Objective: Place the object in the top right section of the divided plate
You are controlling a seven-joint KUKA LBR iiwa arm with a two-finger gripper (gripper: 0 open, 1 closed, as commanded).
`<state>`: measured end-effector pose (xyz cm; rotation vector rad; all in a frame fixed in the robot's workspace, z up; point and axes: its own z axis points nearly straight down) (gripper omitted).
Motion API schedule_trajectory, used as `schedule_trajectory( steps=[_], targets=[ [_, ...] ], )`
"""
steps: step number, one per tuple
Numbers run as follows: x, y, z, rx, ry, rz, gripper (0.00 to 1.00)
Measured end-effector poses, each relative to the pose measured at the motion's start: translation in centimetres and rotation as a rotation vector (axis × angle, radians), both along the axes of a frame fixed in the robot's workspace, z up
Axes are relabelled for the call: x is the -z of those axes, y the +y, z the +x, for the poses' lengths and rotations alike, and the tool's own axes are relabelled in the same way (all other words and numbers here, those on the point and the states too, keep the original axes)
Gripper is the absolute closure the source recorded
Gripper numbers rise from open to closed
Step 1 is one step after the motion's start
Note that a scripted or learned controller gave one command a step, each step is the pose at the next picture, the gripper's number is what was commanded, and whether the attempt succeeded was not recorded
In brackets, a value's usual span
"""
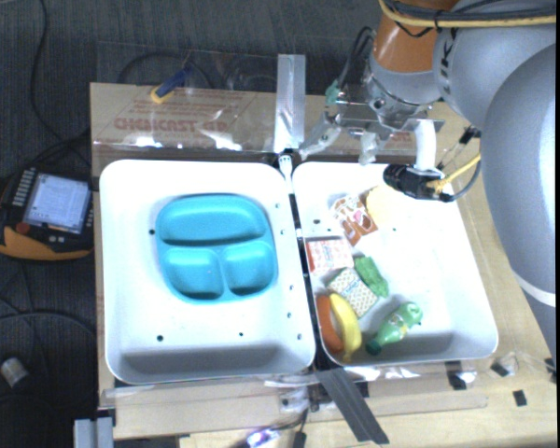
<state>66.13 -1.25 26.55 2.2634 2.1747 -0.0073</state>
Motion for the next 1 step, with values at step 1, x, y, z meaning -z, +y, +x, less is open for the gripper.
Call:
schedule_trajectory(
  steps=[1],
  targets=[
    [-4.48,5.82,0.71,-0.016,0.0,0.002,0.0]
  ],
)
